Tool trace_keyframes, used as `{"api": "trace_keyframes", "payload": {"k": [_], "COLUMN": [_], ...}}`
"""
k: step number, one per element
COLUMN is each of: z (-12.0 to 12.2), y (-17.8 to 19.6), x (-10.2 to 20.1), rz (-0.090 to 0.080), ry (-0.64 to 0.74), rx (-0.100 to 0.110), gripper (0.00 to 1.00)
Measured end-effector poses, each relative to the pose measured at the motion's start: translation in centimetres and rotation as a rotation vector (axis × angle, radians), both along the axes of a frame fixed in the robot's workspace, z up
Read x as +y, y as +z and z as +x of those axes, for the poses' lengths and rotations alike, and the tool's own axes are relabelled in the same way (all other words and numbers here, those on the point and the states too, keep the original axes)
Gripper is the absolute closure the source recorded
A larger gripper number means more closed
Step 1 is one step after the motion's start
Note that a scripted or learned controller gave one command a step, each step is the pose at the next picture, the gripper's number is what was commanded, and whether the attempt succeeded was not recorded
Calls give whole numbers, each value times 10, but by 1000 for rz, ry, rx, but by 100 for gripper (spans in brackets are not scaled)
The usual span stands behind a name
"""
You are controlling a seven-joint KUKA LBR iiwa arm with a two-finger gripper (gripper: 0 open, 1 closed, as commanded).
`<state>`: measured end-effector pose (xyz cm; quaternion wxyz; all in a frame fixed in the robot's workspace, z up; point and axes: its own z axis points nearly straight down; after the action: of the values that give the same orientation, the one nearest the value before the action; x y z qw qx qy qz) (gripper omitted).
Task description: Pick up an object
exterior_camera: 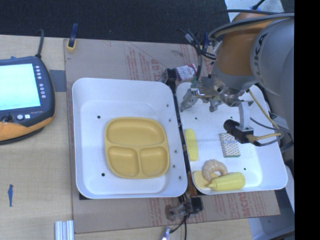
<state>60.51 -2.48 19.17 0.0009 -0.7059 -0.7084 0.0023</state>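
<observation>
My gripper hangs over the far end of the right bin, its two metal fingers spread apart and open with nothing between them. Below it in that bin lie a yellow corn cob by the left wall, a small checkered packet, a pale curled shrimp-like piece and a yellow tube-shaped piece at the near edge. The gripper is apart from all of them. A yellow divided plate rests in the left bin.
A black part with cables hangs off the arm over the right bin. A tablet with an orange case lies at the far left of the bench. Small clamps sit between the bins at the far and near ends.
</observation>
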Motion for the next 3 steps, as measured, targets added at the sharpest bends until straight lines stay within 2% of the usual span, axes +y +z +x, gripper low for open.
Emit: {"api": "trace_keyframes", "payload": {"k": [1, 2, 3], "z": [51, 51, 51], "y": [-83, -100, -100], "x": [-69, -75, -69], "rz": [1, 1, 1], "ry": [-2, 0, 1], "rx": [-1, 0, 1], "gripper": [0, 0, 0]}}
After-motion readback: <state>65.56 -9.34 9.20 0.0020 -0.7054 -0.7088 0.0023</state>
